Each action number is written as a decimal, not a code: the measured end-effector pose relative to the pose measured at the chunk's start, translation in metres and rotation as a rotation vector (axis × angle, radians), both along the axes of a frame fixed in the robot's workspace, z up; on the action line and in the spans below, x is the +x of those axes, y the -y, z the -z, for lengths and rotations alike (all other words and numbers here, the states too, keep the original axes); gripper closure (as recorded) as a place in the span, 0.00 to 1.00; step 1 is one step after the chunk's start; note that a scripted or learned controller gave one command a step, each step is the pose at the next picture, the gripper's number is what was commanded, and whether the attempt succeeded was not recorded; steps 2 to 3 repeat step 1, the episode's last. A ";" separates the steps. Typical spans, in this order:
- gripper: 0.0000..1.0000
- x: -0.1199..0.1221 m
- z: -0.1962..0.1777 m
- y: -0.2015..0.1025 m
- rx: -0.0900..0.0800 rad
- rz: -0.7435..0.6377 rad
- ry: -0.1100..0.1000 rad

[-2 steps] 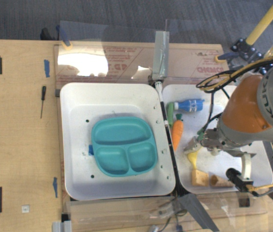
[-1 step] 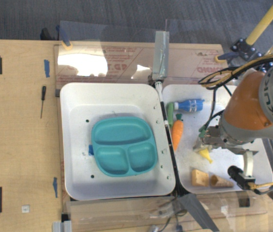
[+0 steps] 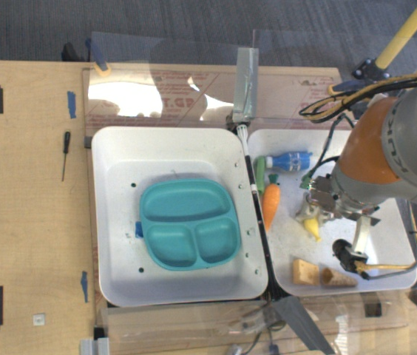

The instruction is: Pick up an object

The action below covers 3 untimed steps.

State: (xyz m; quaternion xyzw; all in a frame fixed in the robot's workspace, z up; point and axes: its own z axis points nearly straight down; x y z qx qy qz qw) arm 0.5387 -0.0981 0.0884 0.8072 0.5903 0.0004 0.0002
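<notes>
Gripper (image 3: 313,214) at right bin's (image 3: 401,228) centre, directly over yellow item (image 3: 311,228); finger state indeterminable. Carrot (image 3: 270,204) lies left, upright.

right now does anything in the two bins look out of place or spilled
Nothing stands out. The teal divided tray lies flat in the left bin. The carrot, blue bottle and tan block lie loose in the right bin, with no spill showing.

The gripper (image 3: 313,214) hangs low in the right bin (image 3: 401,220), its tip right at a small yellow object (image 3: 311,228) — whether that is held cannot be told. Just left lies a carrot (image 3: 270,203); above-left, a blue bottle (image 3: 290,161); below, a tan block (image 3: 305,271). Farther left — the teal divided tray (image 3: 188,223).
</notes>
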 end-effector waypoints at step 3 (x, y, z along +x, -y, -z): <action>1.00 0.031 -0.101 -0.055 0.003 0.019 0.009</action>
